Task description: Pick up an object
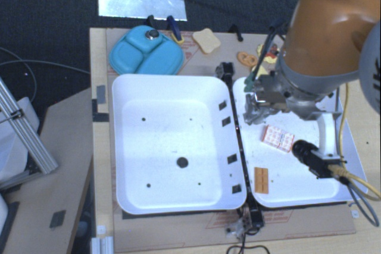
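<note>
The right bin (333, 187) holds a small red-and-white patterned packet (277, 138) near its middle and a flat orange-brown rectangle (261, 180) near its front left corner. My gripper (255, 110) hangs low over the back left part of that bin, close to the divider between the bins. It is just up and left of the packet and apart from it. The large orange band and grey wrist above it cover the back of the right bin. Nothing shows between the gripper and the bin floor.
The left bin (128, 128) has a small dark round spot (182, 162) on its floor. Behind the bins lie a blue divided dish (146, 52), a toast-like slice (206, 40) and a small orange piece (247, 58). A metal frame (24, 134) stands at the far left.
</note>
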Controlling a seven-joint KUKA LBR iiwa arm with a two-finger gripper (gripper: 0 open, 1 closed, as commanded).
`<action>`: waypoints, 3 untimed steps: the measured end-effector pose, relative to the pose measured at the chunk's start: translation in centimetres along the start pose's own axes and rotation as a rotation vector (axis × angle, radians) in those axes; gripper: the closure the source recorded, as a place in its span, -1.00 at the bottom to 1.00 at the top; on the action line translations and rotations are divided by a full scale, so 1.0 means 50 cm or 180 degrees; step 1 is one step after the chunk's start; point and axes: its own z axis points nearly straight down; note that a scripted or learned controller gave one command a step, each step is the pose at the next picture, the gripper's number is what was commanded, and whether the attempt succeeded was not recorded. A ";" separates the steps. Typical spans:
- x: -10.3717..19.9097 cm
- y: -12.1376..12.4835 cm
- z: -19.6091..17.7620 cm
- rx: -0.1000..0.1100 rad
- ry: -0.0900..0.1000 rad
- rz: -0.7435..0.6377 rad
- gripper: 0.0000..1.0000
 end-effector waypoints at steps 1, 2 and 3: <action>0.040 0.003 -0.167 -0.0031 0.0005 -0.0019 1.00; 0.056 0.003 -0.184 -0.0020 0.0002 -0.0016 1.00; 0.165 0.002 -0.083 -0.0009 0.0003 -0.0022 1.00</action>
